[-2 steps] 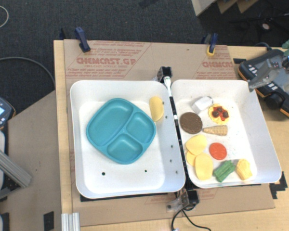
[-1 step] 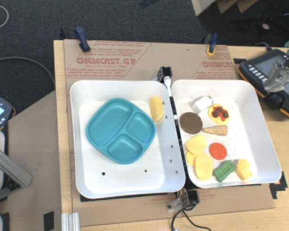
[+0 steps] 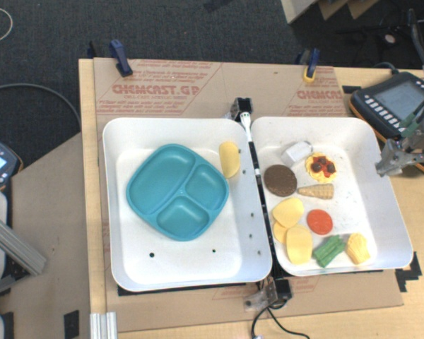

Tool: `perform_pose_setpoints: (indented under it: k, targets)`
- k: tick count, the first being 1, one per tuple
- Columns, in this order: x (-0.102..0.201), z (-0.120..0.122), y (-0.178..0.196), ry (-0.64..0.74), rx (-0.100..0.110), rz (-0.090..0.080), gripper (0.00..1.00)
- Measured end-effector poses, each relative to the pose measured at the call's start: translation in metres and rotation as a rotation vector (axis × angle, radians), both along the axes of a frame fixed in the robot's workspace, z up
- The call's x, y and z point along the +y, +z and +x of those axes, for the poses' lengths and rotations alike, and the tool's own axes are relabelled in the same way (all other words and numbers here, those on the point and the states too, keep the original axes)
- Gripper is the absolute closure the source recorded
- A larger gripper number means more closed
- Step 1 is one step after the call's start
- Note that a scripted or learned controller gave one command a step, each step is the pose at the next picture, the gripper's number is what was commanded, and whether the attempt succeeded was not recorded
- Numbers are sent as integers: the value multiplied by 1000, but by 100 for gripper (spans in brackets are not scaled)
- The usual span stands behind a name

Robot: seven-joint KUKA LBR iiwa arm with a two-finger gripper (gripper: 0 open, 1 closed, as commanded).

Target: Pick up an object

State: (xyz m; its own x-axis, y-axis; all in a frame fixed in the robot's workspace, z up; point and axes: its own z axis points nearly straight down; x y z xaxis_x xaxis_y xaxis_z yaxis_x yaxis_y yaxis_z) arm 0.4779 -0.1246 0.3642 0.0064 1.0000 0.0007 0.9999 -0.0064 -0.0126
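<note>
two white bins (image 3: 120,189) on desk, nine toy foods, one teal plate (image 3: 177,191).
claw (image 3: 392,162) at right bin's right rim, grip unreadable; eight foods right, one yellow piece (image 3: 230,159) left.

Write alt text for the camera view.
Two white bins sit side by side: the left bin holds a teal divided plate and a yellow piece, the right bin a scatter of toy food. The claw hovers at its right rim.

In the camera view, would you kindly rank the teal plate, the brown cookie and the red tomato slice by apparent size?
1. teal plate, by far the largest
2. brown cookie
3. red tomato slice, a little smaller than the cookie
</note>
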Motion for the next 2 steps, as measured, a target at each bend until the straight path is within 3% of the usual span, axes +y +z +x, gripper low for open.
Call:
perform_pose_setpoints:
  k: [1,2]
  targets:
    - [-42,2,-73,2,-4,0,100]
    - [-103,2,-140,1,-6,0,100]
